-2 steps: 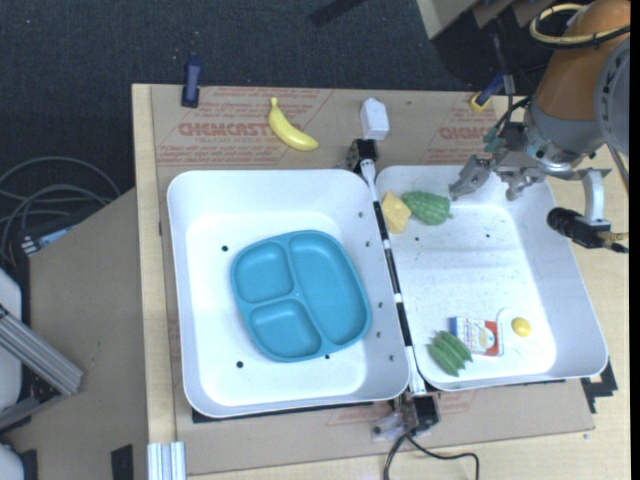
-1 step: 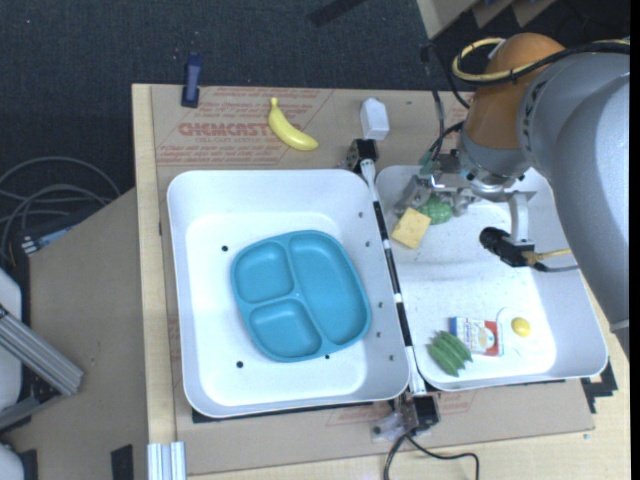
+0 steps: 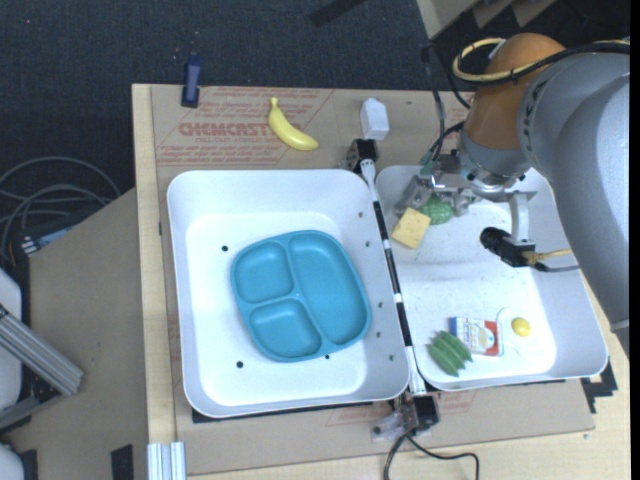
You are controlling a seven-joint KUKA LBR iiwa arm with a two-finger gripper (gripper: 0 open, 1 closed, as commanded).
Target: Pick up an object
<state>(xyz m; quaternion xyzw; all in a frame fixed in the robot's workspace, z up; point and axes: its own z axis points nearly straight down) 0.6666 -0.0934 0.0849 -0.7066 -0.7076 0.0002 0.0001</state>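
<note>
1. Surface [image 3: 150,298]: a small dark blue oblong object [image 3: 191,80] stands at the far left corner. A yellow plastic banana [image 3: 290,128] lies near the far edge, clear of both bins.
2. Left shallow white bin [image 3: 200,198]: a light blue three-compartment plastic plate [image 3: 298,293] sits at its centre. A band of bare floor runs along every wall.
3. A small white block [image 3: 375,118] lies at the far edge of the surface, just beyond the wall shared by the two bins.
4. Right shallow white bin [image 3: 470,288]: a pale yellow foam block [image 3: 411,228] lies tilted in the far left corner, close to the shared wall. A small green leafy piece [image 3: 438,209] lies just beside it, directly under the gripper [image 3: 440,190].
5. How far the gripper is open cannot be told, nor whether it grips the green piece.
6. The middle of the right bin is bare.
7. Near edge of the right bin: a green pea pod [image 3: 449,352], a white card with red and blue print [image 3: 478,334] and a yellow round piece [image 3: 520,326] lie close together.
</note>
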